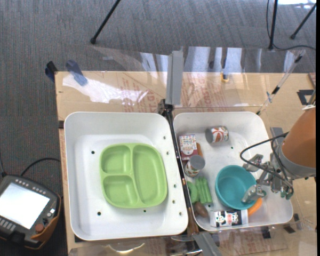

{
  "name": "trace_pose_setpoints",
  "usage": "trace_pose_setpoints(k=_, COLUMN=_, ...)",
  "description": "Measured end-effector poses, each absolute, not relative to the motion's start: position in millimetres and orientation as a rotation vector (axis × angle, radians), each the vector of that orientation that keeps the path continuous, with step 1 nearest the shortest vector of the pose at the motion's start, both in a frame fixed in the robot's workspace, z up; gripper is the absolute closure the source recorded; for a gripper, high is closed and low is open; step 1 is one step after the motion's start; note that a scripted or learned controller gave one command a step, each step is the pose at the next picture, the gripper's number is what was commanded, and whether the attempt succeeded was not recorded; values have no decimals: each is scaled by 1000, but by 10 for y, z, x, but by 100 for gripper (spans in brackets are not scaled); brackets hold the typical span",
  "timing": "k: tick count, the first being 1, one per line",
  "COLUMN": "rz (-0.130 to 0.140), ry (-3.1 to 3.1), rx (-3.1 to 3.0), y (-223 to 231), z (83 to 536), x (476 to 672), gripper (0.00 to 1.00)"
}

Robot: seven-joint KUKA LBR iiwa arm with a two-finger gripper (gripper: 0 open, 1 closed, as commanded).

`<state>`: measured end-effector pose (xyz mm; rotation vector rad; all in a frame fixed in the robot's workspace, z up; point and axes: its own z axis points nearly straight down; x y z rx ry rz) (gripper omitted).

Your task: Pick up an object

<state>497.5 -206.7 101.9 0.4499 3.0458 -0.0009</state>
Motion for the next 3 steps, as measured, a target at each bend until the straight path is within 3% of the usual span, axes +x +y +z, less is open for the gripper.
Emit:
trace_pose_setpoints(k=2, rz=-8, ry=3032, rx=519, y=-1587, z=1017, x=4950, gripper=0)
trace_pose_setpoints(k=3, rz=1, ry=3028, rx=598, y=-1648, z=1001, x=4948, gripper=0)
